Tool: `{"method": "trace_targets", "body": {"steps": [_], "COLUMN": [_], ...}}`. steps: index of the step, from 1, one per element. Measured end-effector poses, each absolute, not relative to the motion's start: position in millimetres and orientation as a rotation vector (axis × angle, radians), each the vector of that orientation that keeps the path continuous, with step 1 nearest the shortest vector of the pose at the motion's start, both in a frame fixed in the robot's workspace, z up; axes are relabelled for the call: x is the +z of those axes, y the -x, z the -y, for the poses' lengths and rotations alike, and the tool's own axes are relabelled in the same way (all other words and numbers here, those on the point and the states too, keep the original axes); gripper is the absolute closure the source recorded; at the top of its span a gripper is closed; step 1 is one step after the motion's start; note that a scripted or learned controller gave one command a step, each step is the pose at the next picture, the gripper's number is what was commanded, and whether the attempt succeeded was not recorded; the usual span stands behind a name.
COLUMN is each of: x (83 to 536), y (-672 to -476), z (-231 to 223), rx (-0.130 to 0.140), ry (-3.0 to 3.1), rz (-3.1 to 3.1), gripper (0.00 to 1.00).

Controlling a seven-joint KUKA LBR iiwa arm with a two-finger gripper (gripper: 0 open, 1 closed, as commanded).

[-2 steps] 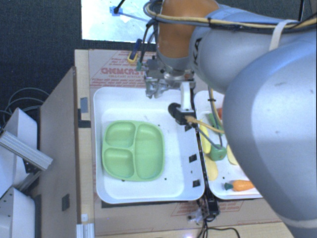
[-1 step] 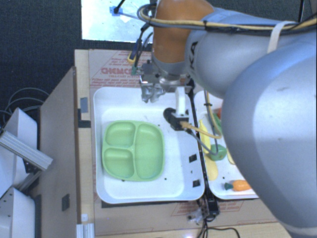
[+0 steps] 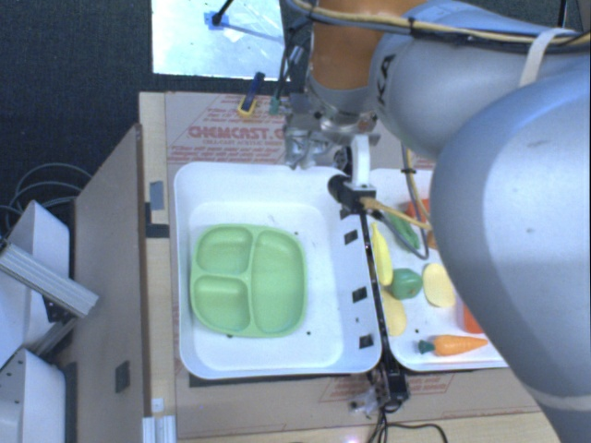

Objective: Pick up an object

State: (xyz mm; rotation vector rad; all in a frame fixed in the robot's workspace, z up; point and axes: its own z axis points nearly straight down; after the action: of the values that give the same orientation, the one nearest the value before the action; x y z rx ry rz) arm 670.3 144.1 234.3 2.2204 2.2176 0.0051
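Note:
My gripper (image 3: 307, 151) hangs over the back rim of the left bin (image 3: 277, 181), close to the divider between the two bins. Nothing shows beneath it. In the left bin lies a light green divided plate (image 3: 247, 280). The right bin (image 3: 462, 363) holds toy foods: a long yellow piece (image 3: 380, 255), a green round piece (image 3: 404, 283), a pale yellow lemon-like piece (image 3: 440, 286), a carrot (image 3: 452, 344) at the front and a green pod (image 3: 404, 230) further back. All of them lie to the right of and nearer than the gripper.
The grey arm (image 3: 499, 155) covers the right part of the right bin. A black divider strip (image 3: 369, 284) runs between the bins. Cardboard (image 3: 222, 132) lies behind them, and a yellow and blue clip (image 3: 249, 100) sits at its back edge.

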Motion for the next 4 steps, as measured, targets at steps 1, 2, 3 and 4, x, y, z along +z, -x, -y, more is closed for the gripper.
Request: {"method": "trace_targets", "body": {"steps": [1, 2, 3, 4], "x": [229.1, 314.4, 329.7, 339.4], "y": [-668.3, -669.1, -610.1, -612.4], "z": [-197.4, -237.8, -235.1, -234.7], "rx": [0.006, 0.018, 0.004, 0.006], "ry": [-2.213, -2.209, -2.214, -2.209], "rz": [-2.230, -2.228, -2.230, -2.231], "gripper": [1.00, 1.00, 1.00, 1.00]}}
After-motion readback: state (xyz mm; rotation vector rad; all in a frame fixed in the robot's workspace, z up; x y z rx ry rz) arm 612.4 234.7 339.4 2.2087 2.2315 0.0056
